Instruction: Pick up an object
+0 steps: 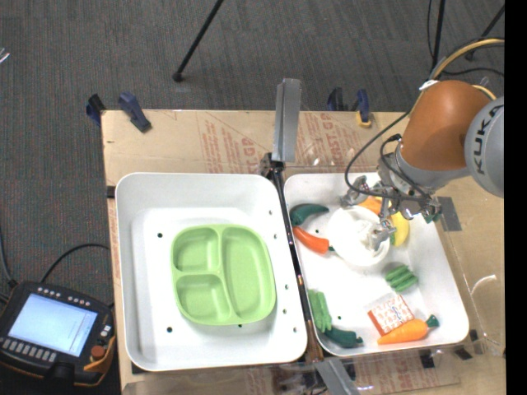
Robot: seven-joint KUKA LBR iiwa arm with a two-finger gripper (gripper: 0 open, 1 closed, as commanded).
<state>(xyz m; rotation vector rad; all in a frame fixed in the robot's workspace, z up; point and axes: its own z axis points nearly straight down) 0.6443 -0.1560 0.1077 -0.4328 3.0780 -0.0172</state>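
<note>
The arm reaches in from the right, and its gripper (385,220) hangs low over the upper part of the right bin (449,282), just above a white bowl (356,239) that stands there. How far the jaws are open I cannot tell, because the wrist covers them from above, and I see no object between them. Close beside the gripper, on its right, lies a yellow piece (401,229), partly hidden by the metal. To the left of the bowl there is a small carrot (310,240), and above it a dark green vegetable (308,212). Lower in this bin lie a green ridged piece (401,278), a red and white packet (389,313), a bigger carrot (406,331) touching the packet, and two dark green pods (323,313) near the left wall. The left bin (136,220) holds a light green divided plate (223,273).
</note>
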